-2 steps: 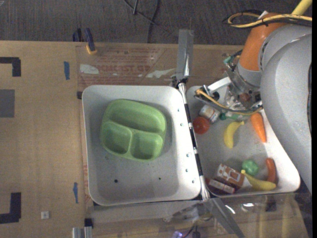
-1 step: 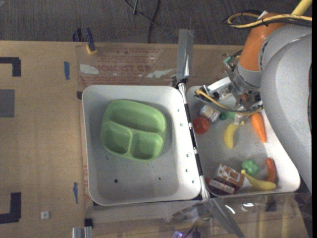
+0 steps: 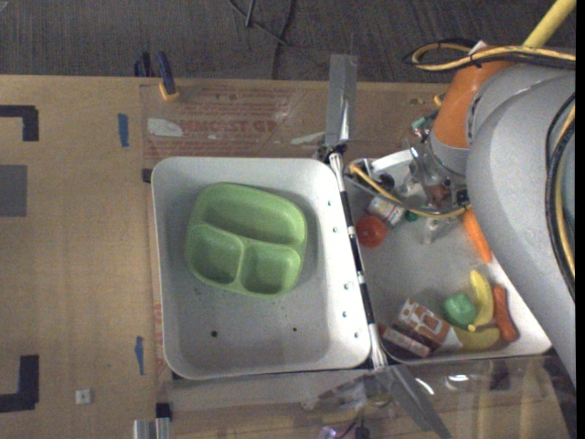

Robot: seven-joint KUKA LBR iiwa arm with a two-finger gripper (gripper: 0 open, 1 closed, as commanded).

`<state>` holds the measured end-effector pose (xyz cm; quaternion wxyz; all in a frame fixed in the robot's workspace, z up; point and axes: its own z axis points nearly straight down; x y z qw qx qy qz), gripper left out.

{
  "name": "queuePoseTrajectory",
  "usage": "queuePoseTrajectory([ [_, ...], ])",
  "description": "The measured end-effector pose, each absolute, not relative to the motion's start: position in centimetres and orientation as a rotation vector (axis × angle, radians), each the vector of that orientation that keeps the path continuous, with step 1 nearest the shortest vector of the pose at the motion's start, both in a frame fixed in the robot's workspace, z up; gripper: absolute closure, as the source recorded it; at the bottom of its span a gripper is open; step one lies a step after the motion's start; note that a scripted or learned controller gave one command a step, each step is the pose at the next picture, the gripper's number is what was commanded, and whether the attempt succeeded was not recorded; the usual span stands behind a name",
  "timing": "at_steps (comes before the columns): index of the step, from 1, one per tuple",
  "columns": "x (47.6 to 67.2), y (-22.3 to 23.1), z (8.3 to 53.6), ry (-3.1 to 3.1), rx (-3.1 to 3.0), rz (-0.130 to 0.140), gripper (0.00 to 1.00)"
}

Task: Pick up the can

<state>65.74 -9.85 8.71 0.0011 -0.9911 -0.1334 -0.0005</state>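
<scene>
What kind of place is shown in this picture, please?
Probably a robotics lab bench. A grey robot arm reaches over two white bins on a wooden bench marked with tape; toy food lies in the right bin.

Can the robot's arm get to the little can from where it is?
Probably yes. The gripper hangs low over the top of the right bin, and the can lies close beside it near the red ball. Cables crowd that corner, but nothing seems to cover the can.
</scene>
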Motion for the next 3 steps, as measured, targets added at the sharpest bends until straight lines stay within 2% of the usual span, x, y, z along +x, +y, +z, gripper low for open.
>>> queuePoseTrajectory([
  [1, 65.5, -11.4, 11.9, -0.337, -3.122, 0.002, 0.00],
  [2, 65.5, -11.3, 12.7, -0.337, -3.119, 0.005, 1.00],
  [3, 64.7, -8.0, 18.3, -0.499, -3.101, 0.004, 1.00],
])
